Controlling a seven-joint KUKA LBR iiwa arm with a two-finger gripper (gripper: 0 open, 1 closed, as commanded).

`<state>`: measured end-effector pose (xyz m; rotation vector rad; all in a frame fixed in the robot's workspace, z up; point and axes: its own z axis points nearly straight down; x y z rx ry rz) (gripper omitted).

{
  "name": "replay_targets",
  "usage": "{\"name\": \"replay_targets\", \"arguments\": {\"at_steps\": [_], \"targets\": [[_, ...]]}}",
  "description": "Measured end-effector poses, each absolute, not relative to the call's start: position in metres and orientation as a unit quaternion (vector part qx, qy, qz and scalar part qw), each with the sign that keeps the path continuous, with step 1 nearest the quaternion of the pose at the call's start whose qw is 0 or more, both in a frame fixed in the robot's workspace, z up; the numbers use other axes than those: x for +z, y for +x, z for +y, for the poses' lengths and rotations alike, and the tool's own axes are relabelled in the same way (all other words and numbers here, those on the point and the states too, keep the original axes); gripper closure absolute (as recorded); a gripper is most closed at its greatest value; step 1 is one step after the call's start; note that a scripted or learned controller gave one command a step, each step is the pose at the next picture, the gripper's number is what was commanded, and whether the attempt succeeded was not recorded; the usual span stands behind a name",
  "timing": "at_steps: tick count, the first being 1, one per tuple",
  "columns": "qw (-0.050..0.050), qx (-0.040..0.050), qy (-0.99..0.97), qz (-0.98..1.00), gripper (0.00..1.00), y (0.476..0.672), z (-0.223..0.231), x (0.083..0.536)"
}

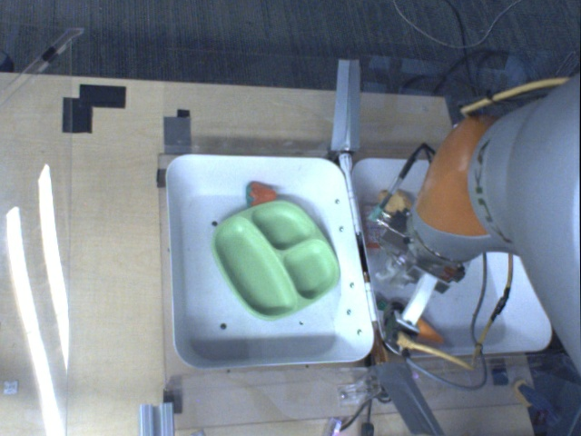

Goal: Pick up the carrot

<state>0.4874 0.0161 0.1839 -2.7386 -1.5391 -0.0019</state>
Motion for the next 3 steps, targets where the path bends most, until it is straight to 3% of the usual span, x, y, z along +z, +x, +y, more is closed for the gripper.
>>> {"name": "replay_targets", "arguments": {"at_steps": [1,2,3], "targets": [[-0.001,-0.0009,-0.943,-0.333,1.0,0.518,-0.041,0.22],[0.0,-0.0003,-0.948,-0.319,1.0,0.536,0.026,0.184],[0.0,-0.0015,-0.946,-0.323,1.0,0.537,0.027,0.195]]}}
